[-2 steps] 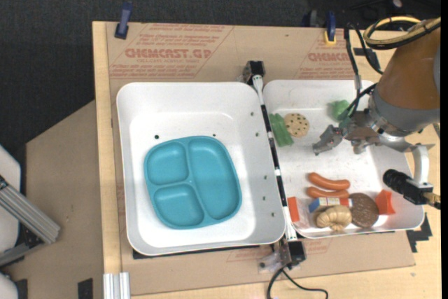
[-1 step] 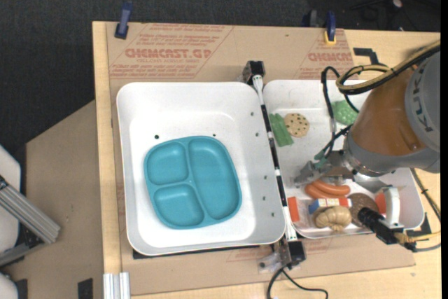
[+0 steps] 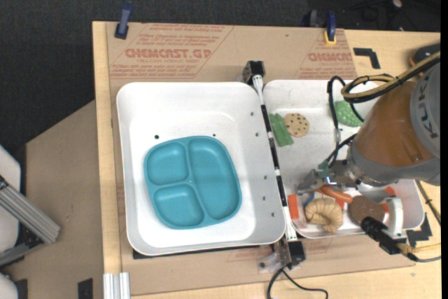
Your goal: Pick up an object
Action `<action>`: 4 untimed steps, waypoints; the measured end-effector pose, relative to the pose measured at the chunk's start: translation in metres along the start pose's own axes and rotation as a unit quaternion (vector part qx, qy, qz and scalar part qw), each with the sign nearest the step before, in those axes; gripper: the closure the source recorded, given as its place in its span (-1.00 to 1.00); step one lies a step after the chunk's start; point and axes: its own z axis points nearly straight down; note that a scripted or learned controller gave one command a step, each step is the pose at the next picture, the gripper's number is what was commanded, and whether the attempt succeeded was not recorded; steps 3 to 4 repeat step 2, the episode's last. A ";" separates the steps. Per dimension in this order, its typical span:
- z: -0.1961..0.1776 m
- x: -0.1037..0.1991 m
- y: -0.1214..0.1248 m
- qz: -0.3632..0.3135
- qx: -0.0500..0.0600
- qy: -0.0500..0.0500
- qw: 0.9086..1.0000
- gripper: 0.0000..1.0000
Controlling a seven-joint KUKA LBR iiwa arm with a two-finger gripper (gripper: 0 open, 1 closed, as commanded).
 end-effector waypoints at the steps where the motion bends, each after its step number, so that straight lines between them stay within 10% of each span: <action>1: -0.010 0.000 0.001 0.001 -0.002 -0.001 1.000 1.00; 2: -0.106 0.060 0.036 -0.005 -0.006 0.000 1.000 1.00; 4: -0.106 0.060 0.036 -0.005 -0.006 0.000 1.000 1.00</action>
